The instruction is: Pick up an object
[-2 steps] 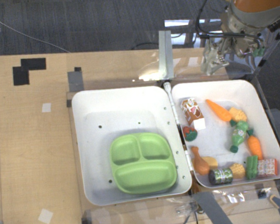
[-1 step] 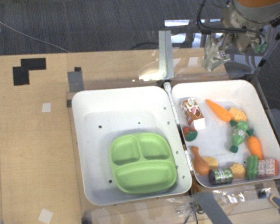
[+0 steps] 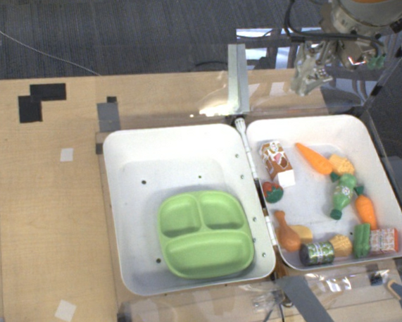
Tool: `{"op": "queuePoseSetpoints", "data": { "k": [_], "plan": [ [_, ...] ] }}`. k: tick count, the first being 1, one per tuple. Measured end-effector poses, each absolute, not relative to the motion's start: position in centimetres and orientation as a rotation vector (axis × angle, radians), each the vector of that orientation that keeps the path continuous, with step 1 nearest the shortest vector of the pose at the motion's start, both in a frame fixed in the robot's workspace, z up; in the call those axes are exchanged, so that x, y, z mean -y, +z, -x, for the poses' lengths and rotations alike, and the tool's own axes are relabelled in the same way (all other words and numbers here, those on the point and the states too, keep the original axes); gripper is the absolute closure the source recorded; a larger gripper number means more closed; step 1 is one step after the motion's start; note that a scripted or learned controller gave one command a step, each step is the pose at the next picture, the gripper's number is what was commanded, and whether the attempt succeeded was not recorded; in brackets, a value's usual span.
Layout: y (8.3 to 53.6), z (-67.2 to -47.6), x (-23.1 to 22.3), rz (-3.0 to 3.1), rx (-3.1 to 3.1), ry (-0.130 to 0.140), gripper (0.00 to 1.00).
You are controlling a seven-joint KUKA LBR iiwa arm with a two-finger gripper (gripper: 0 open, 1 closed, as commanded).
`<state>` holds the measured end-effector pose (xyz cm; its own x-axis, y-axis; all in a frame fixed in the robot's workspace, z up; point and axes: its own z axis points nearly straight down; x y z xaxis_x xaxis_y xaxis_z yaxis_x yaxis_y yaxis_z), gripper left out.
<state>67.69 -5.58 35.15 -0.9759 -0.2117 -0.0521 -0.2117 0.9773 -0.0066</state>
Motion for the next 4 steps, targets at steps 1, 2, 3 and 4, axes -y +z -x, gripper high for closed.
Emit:
{"op": "queuePoseSetpoints", "data": {
  "k": [1,2,3,4],
  "plan": [
    [36.6,-67.9,5.5,0.328,-3.059,-0.002,1.0],
    [39.4,-67.0,5.5,0.28,-3.115,0.0,1.0],
    [41.3,-67.0,8.9,0.131,-3.126,-0.002,1.0],
    [43.2,-67.0,10.1,0.022,-3.129,-0.001,1.0]
  ]
}}
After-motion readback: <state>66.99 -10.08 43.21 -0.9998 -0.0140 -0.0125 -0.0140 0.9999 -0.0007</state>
